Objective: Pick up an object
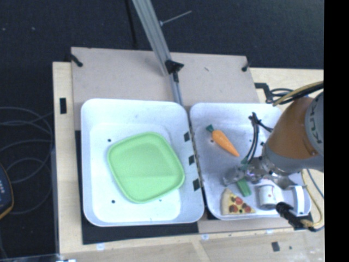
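1. Two shallow white bins sit side by side on your bench; the left bin point(92, 146) carries a pale green, square plastic plate with rounded corners point(145, 166), and the right bin point(203, 124) holds the small pieces.
2. Your candidates lie in the right bin: an orange toy carrot with a green top point(223, 140) near its middle, a small dark green block point(243, 188) lower down, and a flat pizza-slice toy with red spots point(235, 203) against the front wall.
3. You have the grey two-finger gripper point(240, 178) low over the right bin, just above the green block and the pizza slice, with the carrot up and to the left, apart from it.
4. From this slanted view I cannot tell how the pincer stands; the metal parts blur together, so treat it as unconfirmed and assume nothing is held.
5. Judging by position, the green block is probably the nearest target. Centre over it before descending, so neither side lands on the pizza slice just beside it.
6. Keep clear of the bin's front wall, close gently, then lift straight up and check that the piece rises.
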Controlling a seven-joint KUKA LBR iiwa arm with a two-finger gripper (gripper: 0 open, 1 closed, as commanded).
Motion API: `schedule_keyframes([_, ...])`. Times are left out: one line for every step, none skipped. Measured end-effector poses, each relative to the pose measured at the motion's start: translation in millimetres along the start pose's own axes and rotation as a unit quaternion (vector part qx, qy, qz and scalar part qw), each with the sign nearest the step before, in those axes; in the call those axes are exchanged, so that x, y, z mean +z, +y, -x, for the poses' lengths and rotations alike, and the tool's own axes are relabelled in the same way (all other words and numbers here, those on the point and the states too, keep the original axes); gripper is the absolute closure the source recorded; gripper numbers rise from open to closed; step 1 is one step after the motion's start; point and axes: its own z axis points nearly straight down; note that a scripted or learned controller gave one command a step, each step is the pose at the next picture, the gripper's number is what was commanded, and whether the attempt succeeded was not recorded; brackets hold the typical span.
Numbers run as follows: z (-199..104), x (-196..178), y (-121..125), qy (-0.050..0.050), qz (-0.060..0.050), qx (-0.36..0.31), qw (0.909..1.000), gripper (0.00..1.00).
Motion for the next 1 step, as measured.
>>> schedule_keyframes([0.4, -12.4, 1.3, 0.000, 0.002, 0.001, 1.0000, 1.00])
